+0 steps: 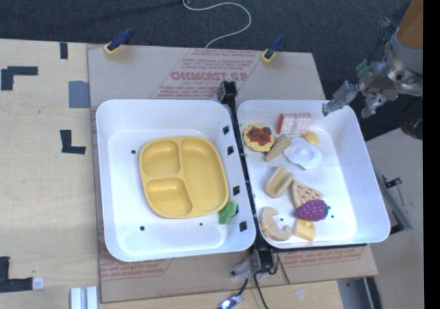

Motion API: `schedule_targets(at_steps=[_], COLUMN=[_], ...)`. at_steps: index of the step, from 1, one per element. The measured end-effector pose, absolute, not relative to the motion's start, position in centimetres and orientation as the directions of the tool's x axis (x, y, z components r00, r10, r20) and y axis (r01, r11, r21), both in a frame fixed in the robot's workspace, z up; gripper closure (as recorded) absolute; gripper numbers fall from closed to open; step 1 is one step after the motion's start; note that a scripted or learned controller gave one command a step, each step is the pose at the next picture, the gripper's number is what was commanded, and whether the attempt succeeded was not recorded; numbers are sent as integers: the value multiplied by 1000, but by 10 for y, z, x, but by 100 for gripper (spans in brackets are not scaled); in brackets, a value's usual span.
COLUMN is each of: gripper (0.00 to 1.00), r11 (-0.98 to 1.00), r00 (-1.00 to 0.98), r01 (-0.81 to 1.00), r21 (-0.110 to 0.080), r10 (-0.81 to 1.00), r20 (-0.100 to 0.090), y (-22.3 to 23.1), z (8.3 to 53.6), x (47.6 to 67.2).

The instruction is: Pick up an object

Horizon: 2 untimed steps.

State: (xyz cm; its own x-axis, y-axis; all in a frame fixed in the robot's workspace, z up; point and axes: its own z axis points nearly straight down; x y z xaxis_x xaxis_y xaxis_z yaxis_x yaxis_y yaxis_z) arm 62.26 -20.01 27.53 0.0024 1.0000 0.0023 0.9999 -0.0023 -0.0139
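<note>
The right bin [364, 163] holds several toy foods: a small pizza [259, 137], a red and white box [294, 123], a fried egg [303, 154], a bread roll [278, 181], purple grapes [311, 210] and a curved pastry [273, 225]. My gripper [349, 104] hovers over the far right corner of this bin, just above and to the right of the red and white box. It is open, with nothing between its fingers.
The left bin [117, 163] holds a yellow divided plate [183, 175], and a small green piece [227, 212] lies at the plate's near right corner. Both bins rest on a cardboard sheet [199, 73]. A white cable [220, 15] lies beyond it.
</note>
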Motion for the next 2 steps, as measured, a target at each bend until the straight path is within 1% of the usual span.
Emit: schedule_targets(at_steps=[1, 2], gripper=[0, 0], r11=[1, 0], r00=[-1, 0], r01=[1000, 1000], r21=[-1, -6], r10=[1000, 1000], r20=[0, 0], y=[-199, -207], z=[284, 235], x=[625, 622])
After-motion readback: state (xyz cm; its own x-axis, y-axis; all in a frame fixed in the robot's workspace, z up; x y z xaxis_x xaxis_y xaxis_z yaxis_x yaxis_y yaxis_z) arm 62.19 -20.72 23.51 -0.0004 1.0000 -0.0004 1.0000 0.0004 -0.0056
